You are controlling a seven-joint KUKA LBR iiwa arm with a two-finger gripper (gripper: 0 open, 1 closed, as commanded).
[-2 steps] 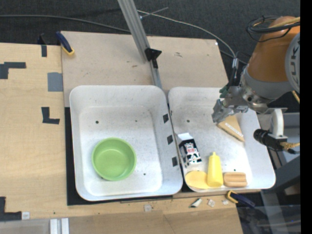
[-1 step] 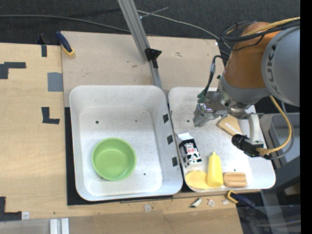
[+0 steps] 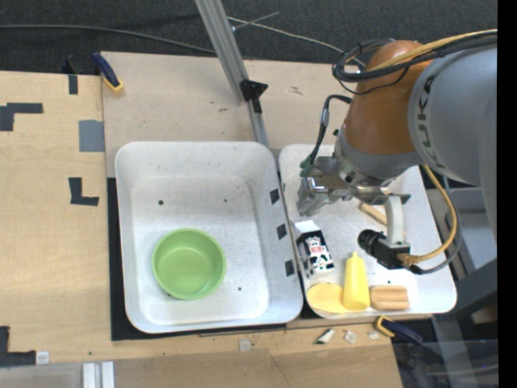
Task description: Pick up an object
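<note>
hovering gripper (image 3: 309,200): over the upper left part of the right bin, right of the frame's centre.
gripper opening: cannot tell from this slant how wide it is, nor whether it has hold of anything.
arm (image 3: 452,111): grey with an orange band, coming in from the right edge and covering the bin's upper part.
right bin (image 3: 440,297): white, lower right of the frame, side by side with the left bin (image 3: 194,160).
small black-and-white box (image 3: 316,250): in the right bin by its left wall, just below the gripper in the frame.
yellow bottle (image 3: 354,280): lying just right of the box, narrow end up the frame.
yellow disc (image 3: 323,299): lower left corner of the right bin, against the bottle.
tan block (image 3: 389,298): just right of the bottle's base.
green bowl (image 3: 189,263): upright, lower left of the left bin, well apart from the gripper.
</note>
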